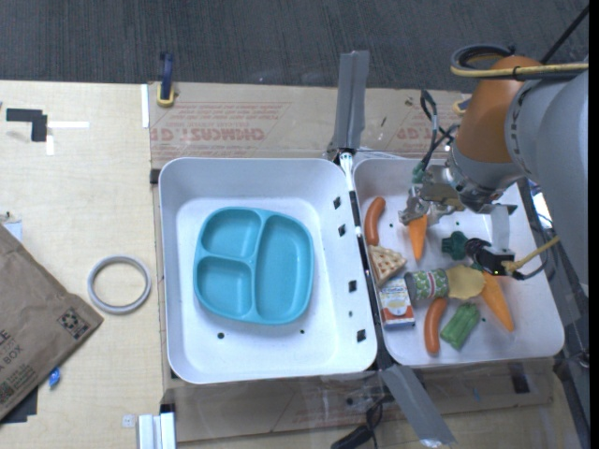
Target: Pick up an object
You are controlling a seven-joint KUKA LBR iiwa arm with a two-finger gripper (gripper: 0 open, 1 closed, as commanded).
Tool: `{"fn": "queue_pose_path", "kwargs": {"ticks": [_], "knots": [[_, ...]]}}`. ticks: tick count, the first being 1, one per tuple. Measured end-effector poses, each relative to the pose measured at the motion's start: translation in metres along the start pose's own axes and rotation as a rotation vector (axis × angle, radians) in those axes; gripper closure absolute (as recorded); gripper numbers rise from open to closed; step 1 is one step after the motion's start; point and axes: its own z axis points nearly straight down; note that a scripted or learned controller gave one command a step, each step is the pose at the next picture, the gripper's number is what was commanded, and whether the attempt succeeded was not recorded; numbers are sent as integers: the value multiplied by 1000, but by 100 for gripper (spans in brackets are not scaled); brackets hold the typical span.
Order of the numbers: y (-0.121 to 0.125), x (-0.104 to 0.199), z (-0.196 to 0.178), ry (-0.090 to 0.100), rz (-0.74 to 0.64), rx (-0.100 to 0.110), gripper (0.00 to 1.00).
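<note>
gripper [418,215] sits low in the right bin [541,337], directly over the top end of an upright orange carrot [417,238]. cannot tell whether it is spread or pinching. judged step: the grasp itself. next move calls for a confirmed pinch on the carrot, then a straight lift clear of the hot dog [373,220].

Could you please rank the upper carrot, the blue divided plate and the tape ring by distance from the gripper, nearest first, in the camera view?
From the gripper:
1. Upper carrot, right bin, just below the gripper.
2. Blue divided plate, left bin.
3. Tape ring, on the bench, far left.
</note>
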Motion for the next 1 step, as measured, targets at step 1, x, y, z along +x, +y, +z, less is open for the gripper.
{"fn": "queue_pose_path", "kwargs": {"ticks": [1], "knots": [[30, 38, -90, 1, 115, -2, 100]]}}
